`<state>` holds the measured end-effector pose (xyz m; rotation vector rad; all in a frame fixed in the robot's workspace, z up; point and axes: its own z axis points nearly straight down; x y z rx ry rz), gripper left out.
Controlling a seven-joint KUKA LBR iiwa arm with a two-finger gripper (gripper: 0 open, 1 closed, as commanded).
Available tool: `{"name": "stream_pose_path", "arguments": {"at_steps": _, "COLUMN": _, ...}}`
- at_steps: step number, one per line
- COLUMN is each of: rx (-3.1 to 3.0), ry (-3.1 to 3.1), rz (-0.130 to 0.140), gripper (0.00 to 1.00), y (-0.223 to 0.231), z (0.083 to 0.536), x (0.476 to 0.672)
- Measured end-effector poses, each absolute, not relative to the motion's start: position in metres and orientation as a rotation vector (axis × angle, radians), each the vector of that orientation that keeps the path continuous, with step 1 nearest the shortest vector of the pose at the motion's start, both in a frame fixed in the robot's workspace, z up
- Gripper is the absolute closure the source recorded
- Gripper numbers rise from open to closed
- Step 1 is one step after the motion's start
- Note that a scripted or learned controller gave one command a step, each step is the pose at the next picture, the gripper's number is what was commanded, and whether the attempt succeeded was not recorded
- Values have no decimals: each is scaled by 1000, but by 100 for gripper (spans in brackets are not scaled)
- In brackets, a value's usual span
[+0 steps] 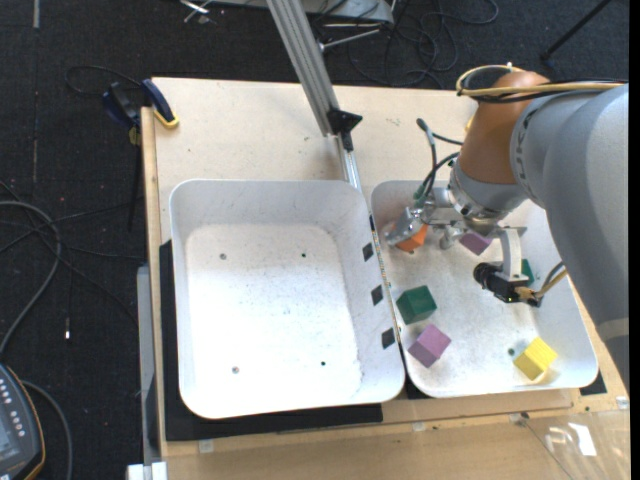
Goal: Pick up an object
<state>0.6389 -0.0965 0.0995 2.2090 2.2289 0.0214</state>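
The orange object (412,235) is in the right bin (575,318), near its far left corner, at about 10 o'clock from the bin's middle. It is small and partly covered by the gripper (418,226), so its long axis and the way it points cannot be read. The gripper is directly over it and seems to touch it, but the view does not show if the fingers are spread or pressed together.

In the right bin I count five loose pieces: this one orange object, one green block (416,303), two purple blocks and one yellow block (536,358). The first purple block (429,344) lies just at 5 o'clock from the green one. The second purple block (475,242) lies just beside the wrist, at 3 o'clock from the orange object. The yellow block is near the bin's near right corner, at 4 o'clock.

The arm (560,158) comes in from 3 o'clock and bends down, with the orange band (490,133) above the wrist.

There are two white bins; the left bin (190,218) is at 9 o'clock.
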Motion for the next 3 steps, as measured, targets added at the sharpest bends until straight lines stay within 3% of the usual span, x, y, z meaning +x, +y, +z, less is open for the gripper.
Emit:
{"name": "stream_pose_path", "arguments": {"at_steps": 1, "rx": 2198, "ry": 2219, "rz": 24, "gripper": 100, "y": -100, "z": 114, "x": 641}}
{"name": "stream_pose_path", "arguments": {"at_steps": 2, "rx": 2208, "ry": 2226, "rz": 11, "gripper": 100, "y": -42, "z": 201, "x": 661}}
{"name": "stream_pose_path", "arguments": {"at_steps": 3, "rx": 2216, "ry": 2236, "rz": -3, "gripper": 100, "y": 26, "z": 195, "x": 603}}
